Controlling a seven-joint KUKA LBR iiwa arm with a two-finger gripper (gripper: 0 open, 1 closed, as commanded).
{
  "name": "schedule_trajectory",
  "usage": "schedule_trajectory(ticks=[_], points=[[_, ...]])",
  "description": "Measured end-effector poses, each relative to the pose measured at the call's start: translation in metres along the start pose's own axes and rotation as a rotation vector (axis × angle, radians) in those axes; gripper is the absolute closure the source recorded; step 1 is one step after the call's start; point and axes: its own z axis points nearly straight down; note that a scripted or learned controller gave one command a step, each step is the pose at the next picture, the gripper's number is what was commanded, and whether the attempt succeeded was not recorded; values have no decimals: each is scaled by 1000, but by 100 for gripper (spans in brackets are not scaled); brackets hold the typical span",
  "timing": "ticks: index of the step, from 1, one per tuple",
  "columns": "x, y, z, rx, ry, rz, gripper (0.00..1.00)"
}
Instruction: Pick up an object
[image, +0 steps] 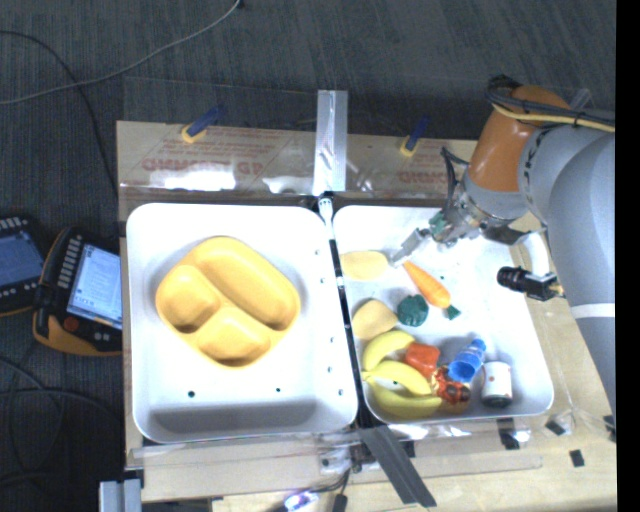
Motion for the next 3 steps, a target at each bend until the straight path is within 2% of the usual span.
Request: schedule_trajectory(ticks=[1,2,3], points=[[-40,-14,-121,1,-1,2,0],[15,4,0,1,-4,-27,0],[61,-33,-2,-5,-3,-46,0]])
